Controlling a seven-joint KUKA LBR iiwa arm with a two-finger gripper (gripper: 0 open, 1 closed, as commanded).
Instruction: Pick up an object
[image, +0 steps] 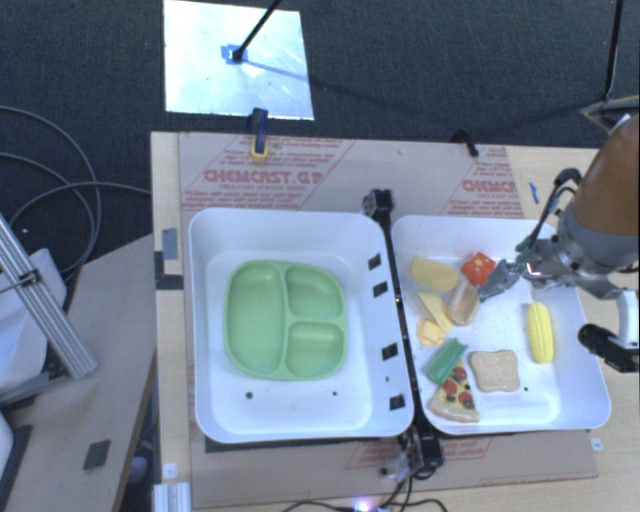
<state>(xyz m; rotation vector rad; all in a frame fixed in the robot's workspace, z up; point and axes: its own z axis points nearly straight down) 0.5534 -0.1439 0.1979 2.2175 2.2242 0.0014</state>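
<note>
The right bin (575, 405) holds several toy foods: a yellow lemon-like piece (435, 273), a red piece (477, 267), a beige piece (462, 301), yellow cheese wedges (433, 318), a green piece (445, 360), a pizza slice (455, 394), a slice of toast (494, 370) and a corn cob (540, 331). My gripper (500, 280) reaches in from the right and hangs low over the bin. Its tip is just right of the red piece and the beige piece. I see nothing lifted off the bin floor.
The left bin (215, 400) holds a green divided plate (287, 320). A black divider with clips (392, 320) runs between the bins. The grey arm with its orange band (610, 190) fills the right side above the corn. Cables lie off the bench at the left.
</note>
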